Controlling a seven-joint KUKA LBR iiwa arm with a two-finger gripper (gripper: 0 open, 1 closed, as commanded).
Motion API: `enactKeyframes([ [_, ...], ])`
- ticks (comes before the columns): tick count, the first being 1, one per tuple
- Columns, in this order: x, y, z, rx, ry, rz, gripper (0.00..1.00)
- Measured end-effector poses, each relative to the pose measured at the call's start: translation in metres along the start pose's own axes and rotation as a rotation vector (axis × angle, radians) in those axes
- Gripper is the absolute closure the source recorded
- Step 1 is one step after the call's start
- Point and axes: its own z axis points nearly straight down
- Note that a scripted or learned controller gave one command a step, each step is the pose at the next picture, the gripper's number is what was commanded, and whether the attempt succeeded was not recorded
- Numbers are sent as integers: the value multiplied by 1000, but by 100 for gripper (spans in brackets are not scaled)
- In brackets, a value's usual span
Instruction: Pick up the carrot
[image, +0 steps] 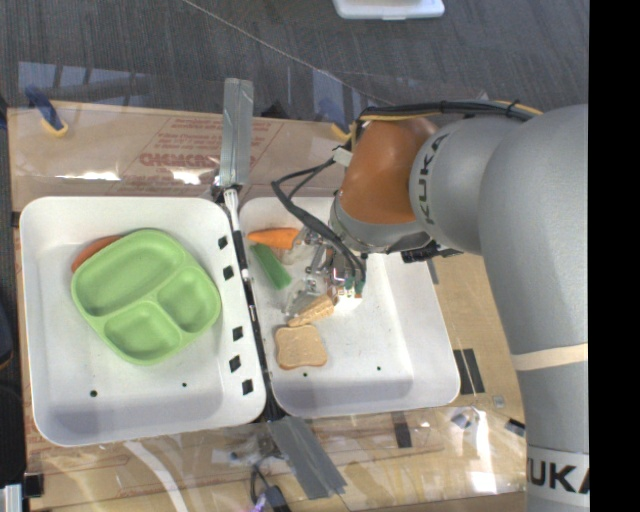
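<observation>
The orange carrot (275, 238) lies in the right bin (420, 350) near its far left corner, its tip pointing left. My gripper (322, 283) hangs just right of and below the carrot, over the middle of the bin. The orange-banded wrist sits above it. The carrot's right end lies close to the gripper body. Nothing shows between the gripper and the carrot.
A green stick-shaped piece (270, 266) lies just below the carrot. A cracker (312, 311) and a toast slice (300, 347) lie nearer the front. The left bin (60, 390) holds a green divided plate (146, 294) with an orange thing (92, 250) under its far edge.
</observation>
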Motion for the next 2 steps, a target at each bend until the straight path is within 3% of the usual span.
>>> enactKeyframes([
  [1,-4,2,-17,0,-14,-8,100],
  [2,-11,69,-104,-4,-19,55,100],
])
